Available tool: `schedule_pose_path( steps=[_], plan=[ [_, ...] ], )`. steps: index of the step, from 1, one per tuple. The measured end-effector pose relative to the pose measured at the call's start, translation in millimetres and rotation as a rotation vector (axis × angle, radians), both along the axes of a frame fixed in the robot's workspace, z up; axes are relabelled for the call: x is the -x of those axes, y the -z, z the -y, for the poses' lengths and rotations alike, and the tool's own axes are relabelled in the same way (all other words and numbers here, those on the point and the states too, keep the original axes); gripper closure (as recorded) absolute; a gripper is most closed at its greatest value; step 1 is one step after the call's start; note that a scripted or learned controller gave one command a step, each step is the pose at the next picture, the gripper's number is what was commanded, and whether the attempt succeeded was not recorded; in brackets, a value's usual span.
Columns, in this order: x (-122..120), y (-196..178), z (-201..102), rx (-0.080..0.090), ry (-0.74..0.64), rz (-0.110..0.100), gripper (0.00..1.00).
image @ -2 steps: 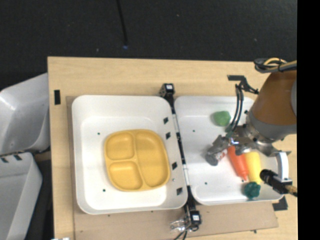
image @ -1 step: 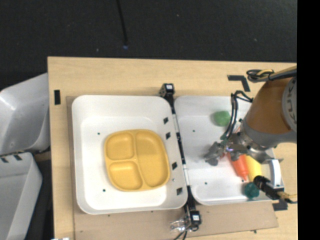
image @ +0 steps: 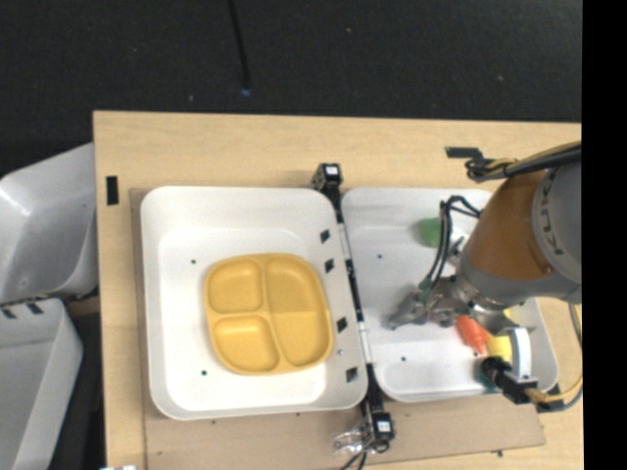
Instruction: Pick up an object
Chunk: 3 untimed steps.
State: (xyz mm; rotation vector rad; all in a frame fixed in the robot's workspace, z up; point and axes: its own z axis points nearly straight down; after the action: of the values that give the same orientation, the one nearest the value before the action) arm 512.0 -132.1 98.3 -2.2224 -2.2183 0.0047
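Although the task asks only for some object to be lifted, nothing in the view appears raised off a bin floor, so the pick itself seems yet to be made. The candidates lie in two places. A small green object (image: pixel 427 230) sits near the far edge of the right bin (image: pixel 392 218), partly behind a cable. A small orange object (image: pixel 472 333) lies towards that bin's near right corner, just beside the wrist and partly covered by it. The gripper (image: pixel 413 309) is low over the middle of the right bin, pointing towards the divider between the bins. Its tip is over what looks like bare white floor, near the orange object and well apart from the green one. Whether the gripper is open or closed cannot be told, and no object is visibly clamped in it. The yellow divided plate (image: pixel 266 313) rests flat in the middle of the left bin (image: pixel 167 262), across the divider from the arm (image: pixel 519 233). Judged so, closing on an object and lifting it both remain.
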Motion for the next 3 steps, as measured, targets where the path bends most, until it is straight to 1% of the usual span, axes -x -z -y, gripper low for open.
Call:
schedule_pose_path(
  steps=[1, 2, 3],
  plan=[
    [-1.3, -13.0, 0.3, -0.001, 0.008, 0.006, 1.00],
    [-4.3, -77.2, 2.3, 0.001, -0.006, 0.011, 1.00],
    [-11.7, -139.5, 3.7, 0.001, -0.005, 0.010, 1.00]
  ],
)
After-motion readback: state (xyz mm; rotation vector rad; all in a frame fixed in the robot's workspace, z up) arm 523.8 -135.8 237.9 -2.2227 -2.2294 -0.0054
